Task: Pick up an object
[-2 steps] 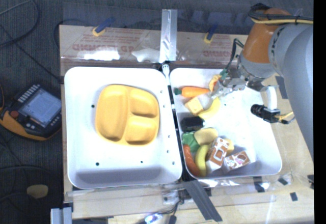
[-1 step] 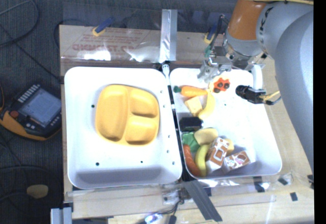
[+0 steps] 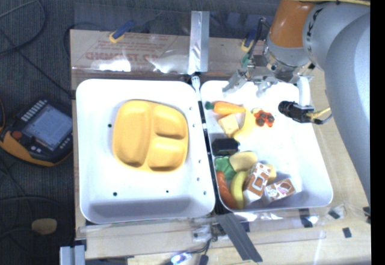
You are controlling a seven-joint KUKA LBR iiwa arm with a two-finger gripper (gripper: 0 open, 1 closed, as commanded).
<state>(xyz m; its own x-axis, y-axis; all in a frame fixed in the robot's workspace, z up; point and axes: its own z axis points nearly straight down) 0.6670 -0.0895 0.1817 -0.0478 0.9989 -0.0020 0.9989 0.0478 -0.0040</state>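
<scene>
The claw (image 3: 257,79) hung wide open with nothing in it. The carrot (image 3: 228,107) lay just below it, beside the cheese (image 3: 228,123). It should drop straight down and close gently around the carrot.

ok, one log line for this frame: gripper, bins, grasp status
gripper: open, above right bin far edge | holding: nothing | right bin: toy food pile | left bin: yellow tray | grasp: not yet

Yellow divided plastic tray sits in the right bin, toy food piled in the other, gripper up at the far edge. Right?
Not quite. The camera view shows the yellow divided plastic tray in the left white bin; the toy food is in the right one, with the gripper at its far edge.
</scene>
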